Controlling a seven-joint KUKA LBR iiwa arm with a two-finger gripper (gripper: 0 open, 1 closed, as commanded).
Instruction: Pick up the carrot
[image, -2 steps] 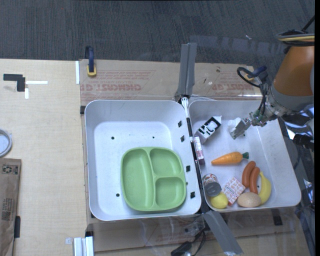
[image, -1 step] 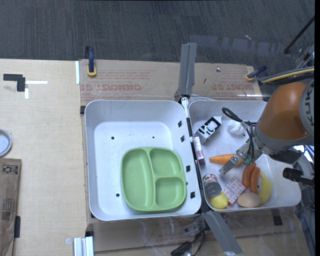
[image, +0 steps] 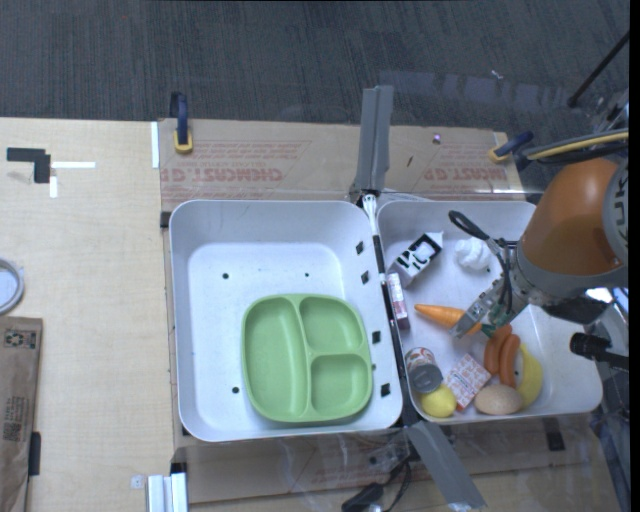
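The tool (image: 478, 318) hangs low in the right bin (image: 560, 400), tilted toward the carrot (image: 438, 314), its tip at the carrot's thick end. Finger spacing cannot be told. The arm (image: 570, 232) enters from the right, its orange band above the wrist. The carrot lies mid-bin.

Grey arm (image: 570, 235) from the right, orange-banded wrist bent down, tool (image: 478, 318) low

The divided plate (image: 305, 357) lies in the left bin (image: 195, 300); the carrot (image: 438, 314) in the right bin (image: 560, 400).
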